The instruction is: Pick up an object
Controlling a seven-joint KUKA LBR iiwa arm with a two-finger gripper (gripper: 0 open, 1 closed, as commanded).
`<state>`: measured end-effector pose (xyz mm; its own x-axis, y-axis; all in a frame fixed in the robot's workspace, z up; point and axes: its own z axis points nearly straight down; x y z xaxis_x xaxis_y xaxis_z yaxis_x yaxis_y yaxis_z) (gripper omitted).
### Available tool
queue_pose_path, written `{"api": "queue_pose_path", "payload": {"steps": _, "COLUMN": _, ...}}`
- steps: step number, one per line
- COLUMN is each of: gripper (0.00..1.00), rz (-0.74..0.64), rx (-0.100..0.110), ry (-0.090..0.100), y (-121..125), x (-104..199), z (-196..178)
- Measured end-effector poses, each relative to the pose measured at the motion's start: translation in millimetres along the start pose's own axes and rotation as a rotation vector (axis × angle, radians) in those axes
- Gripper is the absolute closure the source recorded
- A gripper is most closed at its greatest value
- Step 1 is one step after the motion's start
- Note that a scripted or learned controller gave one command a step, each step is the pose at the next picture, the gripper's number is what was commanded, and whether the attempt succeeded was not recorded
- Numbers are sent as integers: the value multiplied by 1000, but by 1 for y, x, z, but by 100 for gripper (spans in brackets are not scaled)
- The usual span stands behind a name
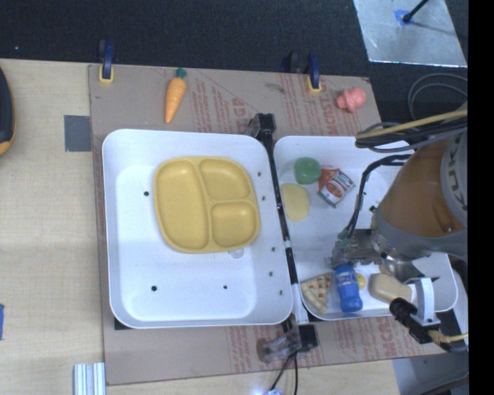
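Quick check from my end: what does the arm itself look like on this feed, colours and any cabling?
The arm is bulky and rounded, with a wide orange band over a grey wrist section. Dark cables loop along its upper side. The gripper below is dark metal hardware.

Arm [428, 200]: a broad rounded body, orange-brown over most of its visible surface, with a grey casing along its right side bearing part of a dark letter. A thin black cable [377, 164] loops from the upper casing down its left flank, beside a pale yellowish rod or hose crossing above. Wrist: a grey, metallic block with small dark fittings. Tool [354, 257]: a dark grey assembly below the wrist; its details are blurred, perhaps with a small greenish spot. Lower right: a white bracket with black parts.
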<state>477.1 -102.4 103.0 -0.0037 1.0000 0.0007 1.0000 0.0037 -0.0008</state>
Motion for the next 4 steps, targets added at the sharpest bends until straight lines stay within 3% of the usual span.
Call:
{"api": "queue_pose_path", "payload": {"steps": 1, "gripper": 0, "rz": 0, "rx": 1, "ry": 0, "y": 0, "x": 0, "z": 0}}
{"api": "queue_pose_path", "payload": {"steps": 4, "gripper": 0, "rz": -1, "rx": 2, "ry": 0, "y": 0, "x": 11, "z": 11}}
